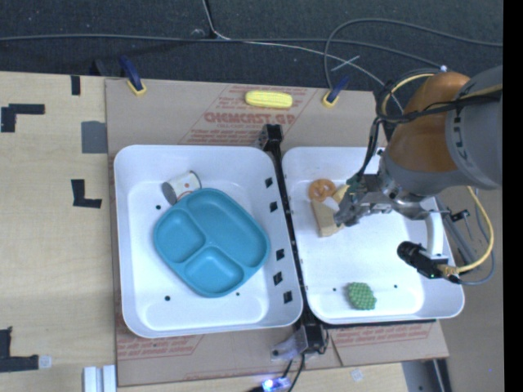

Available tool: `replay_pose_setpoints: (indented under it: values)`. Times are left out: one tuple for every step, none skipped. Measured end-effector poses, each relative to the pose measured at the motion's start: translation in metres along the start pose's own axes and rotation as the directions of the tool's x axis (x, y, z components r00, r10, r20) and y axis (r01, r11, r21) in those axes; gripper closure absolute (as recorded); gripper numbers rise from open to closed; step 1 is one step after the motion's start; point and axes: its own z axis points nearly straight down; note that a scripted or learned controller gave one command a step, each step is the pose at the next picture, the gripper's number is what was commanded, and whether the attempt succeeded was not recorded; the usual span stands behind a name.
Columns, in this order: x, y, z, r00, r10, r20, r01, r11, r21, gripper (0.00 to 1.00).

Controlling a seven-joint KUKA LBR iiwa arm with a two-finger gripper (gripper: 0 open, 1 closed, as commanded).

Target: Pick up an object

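Tan wedge-shaped block [328, 217] lies in our right bin [409, 300], beside an orange ring [321, 190]; our gripper [350, 209] touches it, finger state we cannot tell.

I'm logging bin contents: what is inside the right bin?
The right bin holds an orange pretzel-like piece, a tan wedge and a green lump. The arm covers its far right corner.

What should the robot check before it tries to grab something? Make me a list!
1. Gripper is over the right bin: ok.
2. A target lies close by, the tan wedge-shaped piece just beside the gripper: ok.
3. Wedge is apart from the orange ring-shaped toy: cannot tell, they look very close.
4. Wedge is between the fingers: cannot tell.
5. Green bumpy toy is out of the way, near the front wall: ok.
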Motion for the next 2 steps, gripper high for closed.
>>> replay_pose_setpoints:
  values:
    - [0.001, -0.001, -0.042, 1.0, 0.0, 0.0, 0.0, 1.0, 0.0, 1.0]
    - [0.001, 0.001, -0.096, 1.0, 0.0, 0.001, 0.0, 1.0, -0.002, 1.0]
